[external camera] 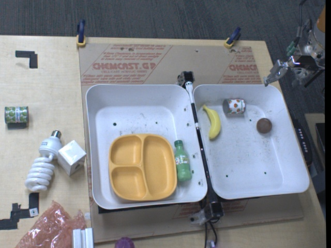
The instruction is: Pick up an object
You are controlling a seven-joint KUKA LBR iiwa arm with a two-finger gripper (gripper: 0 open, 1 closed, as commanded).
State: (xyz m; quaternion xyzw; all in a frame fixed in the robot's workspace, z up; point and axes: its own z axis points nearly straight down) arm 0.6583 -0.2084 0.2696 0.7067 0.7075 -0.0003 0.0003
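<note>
The pincer [274, 75] sits at the upper right of the camera view, just outside the far right corner of the right-hand shallow white bin [295, 177]. Whether it is apart or together cannot be told: the metal parts there are small and cluttered. Nothing is seen held in it.

Candidate objects, right bin: a yellow banana [212, 122], a small white can with orange spots [235, 106] lying on its side, and a small brown ball [264, 125].

Key relation: all three lie below and to the left of the pincer in the view, inside the bin's far half. The brown ball is nearest, almost straight down the view from the pincer. The spotted can is further left, the banana further left again, near the divider between the bins. The banana's long axis runs roughly top to bottom of the view with a slight curve. Judgement: a grip across its width would want the pincer closing left to right.

Left-hand white bin [95, 138]: a yellow plastic three-compartment tray [142, 167] and a small green bottle [182, 160] lying just beside the tray's right edge, long axis top to bottom.

Legible writing: the brown board under the bins [129, 61] reads "CHEMCAST" in red, repeated at right, partly cut off. The bottle label is too small to read.
</note>
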